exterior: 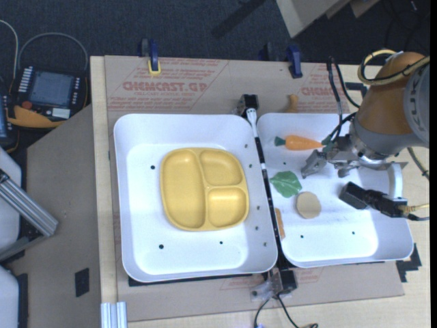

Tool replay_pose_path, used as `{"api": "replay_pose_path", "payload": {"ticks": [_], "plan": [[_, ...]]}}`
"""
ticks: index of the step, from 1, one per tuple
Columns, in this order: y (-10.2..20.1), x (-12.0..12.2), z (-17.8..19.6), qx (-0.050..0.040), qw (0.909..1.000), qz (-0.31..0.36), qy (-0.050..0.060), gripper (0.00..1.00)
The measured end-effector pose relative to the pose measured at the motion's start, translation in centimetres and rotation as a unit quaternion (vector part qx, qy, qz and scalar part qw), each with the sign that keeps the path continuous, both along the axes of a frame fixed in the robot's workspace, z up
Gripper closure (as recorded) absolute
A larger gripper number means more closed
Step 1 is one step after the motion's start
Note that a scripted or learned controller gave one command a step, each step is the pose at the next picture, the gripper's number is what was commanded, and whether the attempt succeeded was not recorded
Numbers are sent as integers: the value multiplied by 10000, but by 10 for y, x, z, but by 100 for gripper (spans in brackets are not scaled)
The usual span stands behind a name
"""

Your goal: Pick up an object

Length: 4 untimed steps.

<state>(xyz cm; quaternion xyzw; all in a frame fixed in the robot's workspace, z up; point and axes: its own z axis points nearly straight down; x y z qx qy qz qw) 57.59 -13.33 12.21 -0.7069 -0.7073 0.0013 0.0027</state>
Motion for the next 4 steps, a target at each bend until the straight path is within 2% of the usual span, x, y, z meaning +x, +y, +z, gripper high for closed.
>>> {"api": "replay_pose_path", "payload": {"ticks": [1,4], "plan": [[-1,1,14,-14,10000,-6,-33,100],[0,13,160,-23,10000,5,-70,100]]}}
